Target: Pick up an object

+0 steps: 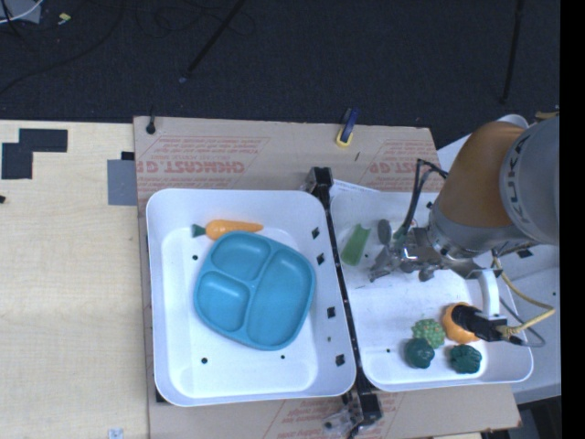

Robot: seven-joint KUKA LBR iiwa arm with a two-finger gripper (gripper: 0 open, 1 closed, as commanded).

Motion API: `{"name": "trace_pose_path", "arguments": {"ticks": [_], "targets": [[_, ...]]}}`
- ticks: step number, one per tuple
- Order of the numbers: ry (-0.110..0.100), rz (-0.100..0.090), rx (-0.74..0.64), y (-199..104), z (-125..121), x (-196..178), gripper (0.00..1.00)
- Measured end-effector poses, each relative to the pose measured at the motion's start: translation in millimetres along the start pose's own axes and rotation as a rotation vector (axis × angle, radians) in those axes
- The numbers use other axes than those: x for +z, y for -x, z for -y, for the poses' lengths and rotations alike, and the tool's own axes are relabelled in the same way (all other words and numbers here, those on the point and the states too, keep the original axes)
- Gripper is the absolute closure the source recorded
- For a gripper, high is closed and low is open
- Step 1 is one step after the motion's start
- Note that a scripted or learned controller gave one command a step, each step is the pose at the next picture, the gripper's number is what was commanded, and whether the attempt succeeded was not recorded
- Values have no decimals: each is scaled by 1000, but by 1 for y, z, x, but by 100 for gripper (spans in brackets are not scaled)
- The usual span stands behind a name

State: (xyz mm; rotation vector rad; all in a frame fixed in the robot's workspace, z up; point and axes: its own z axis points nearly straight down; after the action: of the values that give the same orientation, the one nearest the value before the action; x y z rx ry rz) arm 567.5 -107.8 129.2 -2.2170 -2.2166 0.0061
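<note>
1. Presently, the claw (386,252) of the grey-and-orange arm hangs low over the far-left part of the right bin (388,323). It is just beside a green stick (355,243), the likeliest pick. Whether the claw is wide or narrow cannot be told from this angle, and nothing is seen held in it.
2. The stick lies close to the bin's left wall. A descent slightly off line could catch that wall, or shove the stick against it instead of straddling it.
3. The stick looks smooth and rounded, so a squeeze away from its middle could probably make it roll or squirt free, leaving the claw closing on air.
4. The stick itself is small, elongated and pale green. It lies flat on the white floor, its length slanting from near-left to far-right.
5. Other candidates cluster in the bin's near-right corner, well apart from the claw: a knobbly light-green ball (427,330), two dark-green pieces (420,353) and an orange piece (453,322).
6. The left bin (157,337) on the counter holds a blue divided plate (254,289), with a toy carrot (233,230) just beyond its far edge.
</note>
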Motion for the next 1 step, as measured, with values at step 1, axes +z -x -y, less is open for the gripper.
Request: {"name": "trace_pose_path", "arguments": {"ticks": [1], "targets": [[2, 0, 0, -2, 0, 44, 0]]}}
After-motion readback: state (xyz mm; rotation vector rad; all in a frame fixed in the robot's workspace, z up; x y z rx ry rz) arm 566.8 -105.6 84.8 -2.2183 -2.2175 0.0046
